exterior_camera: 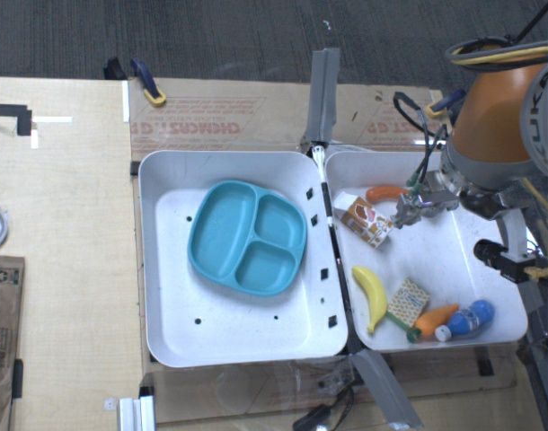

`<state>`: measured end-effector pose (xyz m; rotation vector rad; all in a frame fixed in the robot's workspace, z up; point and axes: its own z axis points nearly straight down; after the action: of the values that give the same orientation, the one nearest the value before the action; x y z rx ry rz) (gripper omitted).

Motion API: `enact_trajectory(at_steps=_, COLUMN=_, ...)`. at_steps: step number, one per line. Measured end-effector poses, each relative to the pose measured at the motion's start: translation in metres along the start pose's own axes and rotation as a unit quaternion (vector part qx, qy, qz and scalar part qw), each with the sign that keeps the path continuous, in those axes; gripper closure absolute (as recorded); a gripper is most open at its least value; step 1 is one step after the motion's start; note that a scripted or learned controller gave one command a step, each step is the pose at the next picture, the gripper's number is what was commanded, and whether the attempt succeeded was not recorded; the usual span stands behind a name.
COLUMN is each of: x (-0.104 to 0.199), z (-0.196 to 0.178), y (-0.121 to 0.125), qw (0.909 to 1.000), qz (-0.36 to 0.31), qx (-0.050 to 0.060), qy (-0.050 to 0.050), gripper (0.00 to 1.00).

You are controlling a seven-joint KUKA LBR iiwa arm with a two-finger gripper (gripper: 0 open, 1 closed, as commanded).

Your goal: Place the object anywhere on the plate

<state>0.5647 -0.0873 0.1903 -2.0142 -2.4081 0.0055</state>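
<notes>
Pale wooden counter [58, 178] carries two glossy white bins: left of centre, a smooth turquoise three-compartment plate [248, 237]; at right, the end effector [407, 212], grip state unclear, hovers beside a small printed carton [365, 222], above a curved yellow banana [373, 297].

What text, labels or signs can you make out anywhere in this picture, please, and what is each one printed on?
"CHEMC473.GP", roughly, in red, upside down and partly blurred: on the cardboard sheet behind the left bin.
Fainter red print on the cardboard behind the right bin: too blurred to read.
A recycling-type symbol on the brown paper bag at the left edge: its small print is unreadable.
The carton and the patterned packet carry printing: too small to read.
</notes>
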Motion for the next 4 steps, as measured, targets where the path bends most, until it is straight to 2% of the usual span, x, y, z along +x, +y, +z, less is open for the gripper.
enact_trajectory(at_steps=1, x=0.159, z=0.000, y=0.039, qw=0.9957, qz=-0.093, qx=-0.001, qy=0.000, gripper=1.00)
enact_trajectory(at_steps=2, x=0.180, z=-0.143, y=0.036, qw=0.9984, qz=-0.056, qx=-0.001, qy=-0.001, gripper=1.00)
enact_trajectory(at_steps=3, x=0.193, z=-0.128, y=0.005, qw=0.9865, qz=-0.164, qx=0.000, qy=-0.001, gripper=1.00)
enact_trajectory(at_steps=4, x=0.213, z=-0.142, y=0.024, qw=0.9634, qz=-0.268, qx=-0.002, qy=-0.001, gripper=1.00)
